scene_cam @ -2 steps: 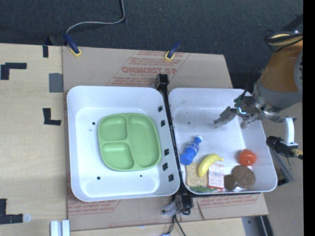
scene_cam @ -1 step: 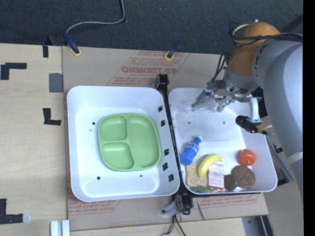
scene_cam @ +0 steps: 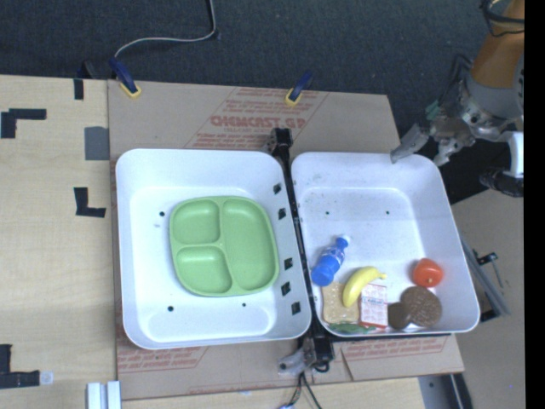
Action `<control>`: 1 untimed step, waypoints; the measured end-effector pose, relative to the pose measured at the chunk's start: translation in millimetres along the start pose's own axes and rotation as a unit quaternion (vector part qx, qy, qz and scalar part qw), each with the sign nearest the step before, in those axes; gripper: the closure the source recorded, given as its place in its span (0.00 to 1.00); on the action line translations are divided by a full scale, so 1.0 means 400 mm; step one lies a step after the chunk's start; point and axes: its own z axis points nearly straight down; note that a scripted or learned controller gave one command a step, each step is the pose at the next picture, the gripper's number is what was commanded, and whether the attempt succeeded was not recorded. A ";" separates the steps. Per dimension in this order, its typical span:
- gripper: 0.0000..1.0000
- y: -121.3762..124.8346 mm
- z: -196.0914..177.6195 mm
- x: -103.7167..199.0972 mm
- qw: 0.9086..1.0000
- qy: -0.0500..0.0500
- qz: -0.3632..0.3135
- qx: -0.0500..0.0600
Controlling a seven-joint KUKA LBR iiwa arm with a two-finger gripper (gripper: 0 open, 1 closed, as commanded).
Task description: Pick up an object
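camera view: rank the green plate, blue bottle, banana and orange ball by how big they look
1. green plate, by far the largest
2. blue bottle and banana: they look about alike, so I won't rank them
3. orange ball, the smallest

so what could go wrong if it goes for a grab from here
The items sit packed in the right bin's near corner: the banana touches the blue bottle and the small carton, so the fingers may nudge neighbours or close on two things. The orange ball could roll off. The gripper hovers at the far rim, away from the pile.
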 end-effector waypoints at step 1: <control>0.00 0.001 0.166 0.231 1.000 0.002 -0.002 0.002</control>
